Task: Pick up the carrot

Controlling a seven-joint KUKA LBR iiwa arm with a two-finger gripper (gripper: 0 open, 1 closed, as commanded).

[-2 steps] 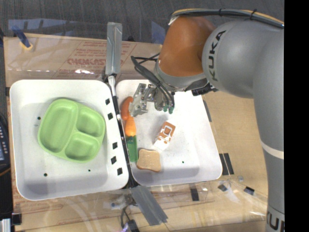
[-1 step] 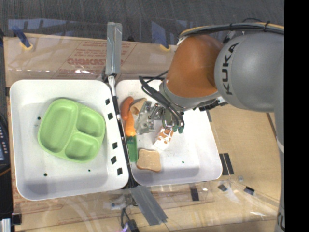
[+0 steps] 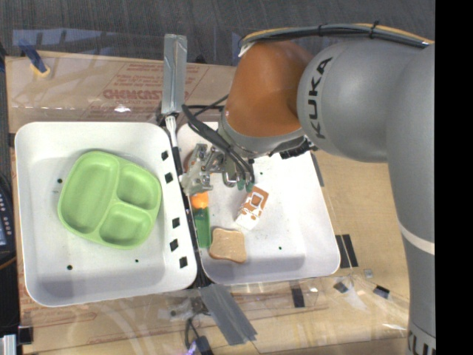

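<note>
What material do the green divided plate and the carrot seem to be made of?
The green divided plate looks like moulded plastic with a matte finish: even colour, rounded compartments, soft highlights. The carrot, orange with a green end, seems a plastic toy, judging by its flat, uniform colours; it is too small to be sure.

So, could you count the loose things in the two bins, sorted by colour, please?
Green: 1, the divided plate, in the left bin
Orange and green: 1, the carrot
Tan: 1, the bread slice
White and orange: 1, the small packet
Total: 4
</note>
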